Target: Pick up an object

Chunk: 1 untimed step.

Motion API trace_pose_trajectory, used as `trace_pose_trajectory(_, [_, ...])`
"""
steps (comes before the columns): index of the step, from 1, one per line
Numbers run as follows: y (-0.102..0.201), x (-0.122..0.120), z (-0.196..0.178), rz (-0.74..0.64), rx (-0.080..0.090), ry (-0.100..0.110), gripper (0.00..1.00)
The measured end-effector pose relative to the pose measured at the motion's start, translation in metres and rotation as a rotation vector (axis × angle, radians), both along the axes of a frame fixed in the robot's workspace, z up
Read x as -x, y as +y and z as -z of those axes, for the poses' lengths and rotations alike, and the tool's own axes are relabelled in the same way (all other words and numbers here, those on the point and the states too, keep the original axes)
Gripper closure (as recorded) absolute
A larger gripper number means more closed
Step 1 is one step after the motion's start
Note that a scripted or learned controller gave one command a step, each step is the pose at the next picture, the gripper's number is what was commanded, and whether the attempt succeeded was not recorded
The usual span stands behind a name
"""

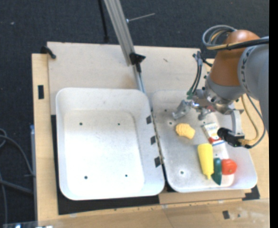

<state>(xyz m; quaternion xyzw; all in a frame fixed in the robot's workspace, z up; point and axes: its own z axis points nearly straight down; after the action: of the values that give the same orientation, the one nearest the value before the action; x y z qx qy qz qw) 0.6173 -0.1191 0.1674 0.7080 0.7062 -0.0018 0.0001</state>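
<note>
Bench surroundings beyond the 2 bins

A pale wooden benchtop (89, 65) sits on dark carpet (15, 23); a slanted grey aluminium rail (117, 18) crosses its far edge, a black clip (49, 52) rests at the far-left corner, and grey cables (3, 151) loop on the floor at left.

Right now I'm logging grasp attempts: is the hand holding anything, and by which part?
Nothing is held. The hand hangs above the right bin, apart from the yellow toy below it.
</note>
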Motion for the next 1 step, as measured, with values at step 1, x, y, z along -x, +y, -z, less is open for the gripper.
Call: trace_pose_trajectory(1, [0.0042,0.0015,0.0617,0.002,-0.001,0.003,0.0])
